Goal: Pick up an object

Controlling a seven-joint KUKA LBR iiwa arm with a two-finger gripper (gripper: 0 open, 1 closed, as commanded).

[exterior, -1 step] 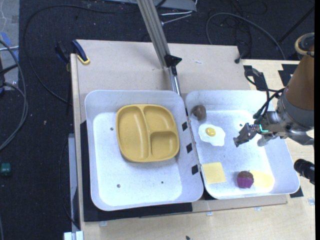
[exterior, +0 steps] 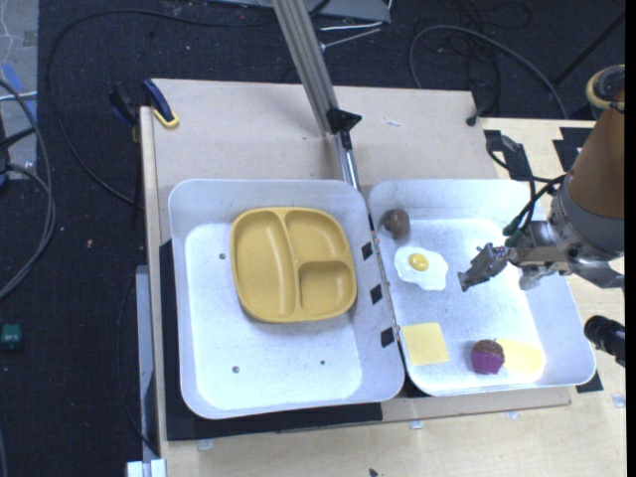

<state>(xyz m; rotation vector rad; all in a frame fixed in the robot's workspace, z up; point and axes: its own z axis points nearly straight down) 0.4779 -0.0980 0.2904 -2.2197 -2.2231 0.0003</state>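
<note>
The gripper (exterior: 481, 266) hung over the right bin (exterior: 556, 366), its grip impossible to make out, just right of the fried egg (exterior: 420, 267), nothing visibly held.

In the right bin (exterior: 556, 296), the end effector (exterior: 477, 268) hangs over bare floor mid-bin, with a fried egg (exterior: 421, 266) just beside it toward the divider. A brown ball (exterior: 396, 223) sits at the far corner. Along the near edge lie a cheese slice (exterior: 426, 343), a purple piece (exterior: 486, 357) and a pale yellow slice (exterior: 524, 358). The left bin (exterior: 199, 366) is open along its near edge; a yellow divided plate (exterior: 294, 263) fills its far middle.
</note>
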